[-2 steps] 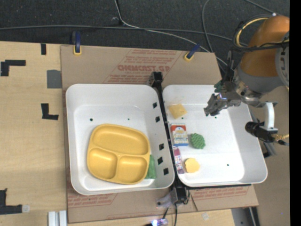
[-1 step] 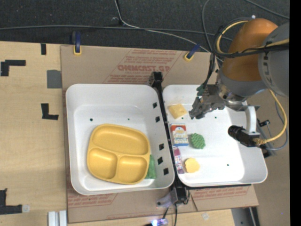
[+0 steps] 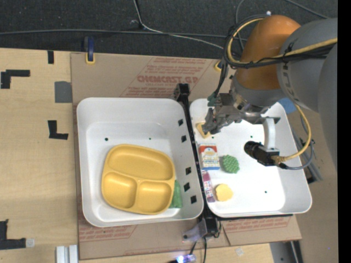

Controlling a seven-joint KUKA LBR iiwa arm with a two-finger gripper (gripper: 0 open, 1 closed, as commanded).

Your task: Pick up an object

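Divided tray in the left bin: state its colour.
Yellow. The tray shows plainly in the camera view, lying in the left bin.

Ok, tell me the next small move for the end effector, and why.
Probably a short drop straight down. The end effector hangs at the far left corner of the right bin, over a small tan object by the wall. The carton, green piece and yellow piece lie nearer the camera, so they are less handy.
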